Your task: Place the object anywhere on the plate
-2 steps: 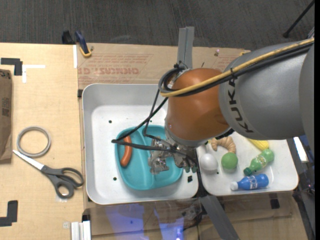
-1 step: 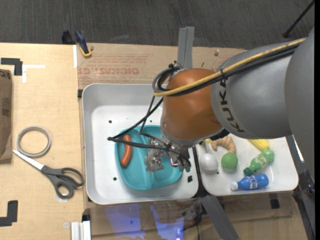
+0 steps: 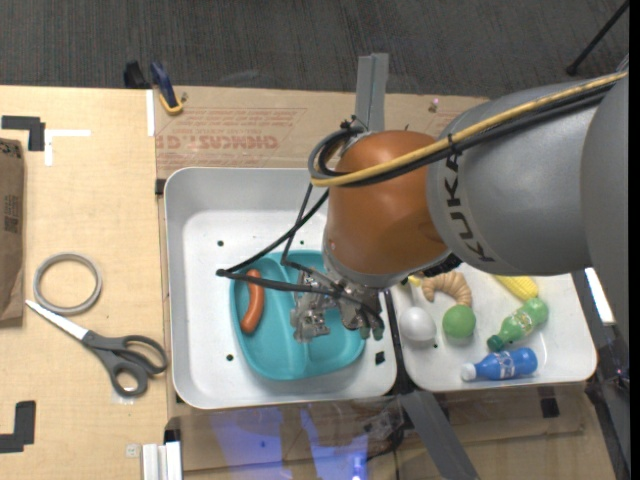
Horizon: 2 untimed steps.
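A teal plate (image 3: 285,353) lies in the left white bin (image 3: 200,268), toward its front right. An orange-red sausage (image 3: 252,306) rests on the plate's left side, lying roughly front to back. My gripper (image 3: 315,318) hangs over the middle of the plate, just right of the sausage, beneath the orange wrist band (image 3: 385,203). The metal fingers are partly hidden by cables and the wrist, and nothing shows between them.
The right bin (image 3: 560,368) holds a croissant (image 3: 447,286), a green ball (image 3: 459,323), a white egg-like item (image 3: 416,324), a green bottle (image 3: 518,323), a blue bottle (image 3: 502,365) and a yellow corn piece (image 3: 517,287). Scissors (image 3: 105,348) and a tape roll (image 3: 67,281) lie on the bench left.
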Each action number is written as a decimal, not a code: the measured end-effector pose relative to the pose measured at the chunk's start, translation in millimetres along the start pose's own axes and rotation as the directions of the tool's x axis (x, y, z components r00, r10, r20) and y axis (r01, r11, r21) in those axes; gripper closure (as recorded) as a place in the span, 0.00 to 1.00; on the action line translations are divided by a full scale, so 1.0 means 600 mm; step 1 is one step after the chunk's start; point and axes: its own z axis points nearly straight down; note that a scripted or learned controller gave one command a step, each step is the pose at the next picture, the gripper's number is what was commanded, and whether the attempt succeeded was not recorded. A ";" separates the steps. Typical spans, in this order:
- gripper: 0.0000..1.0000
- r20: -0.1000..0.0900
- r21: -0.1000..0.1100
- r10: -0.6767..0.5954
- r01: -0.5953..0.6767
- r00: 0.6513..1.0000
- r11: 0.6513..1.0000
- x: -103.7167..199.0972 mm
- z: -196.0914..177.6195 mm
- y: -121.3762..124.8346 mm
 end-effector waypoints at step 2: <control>0.00 0.001 -0.001 0.003 -0.003 1.000 1.000 -0.002 -0.015 -0.001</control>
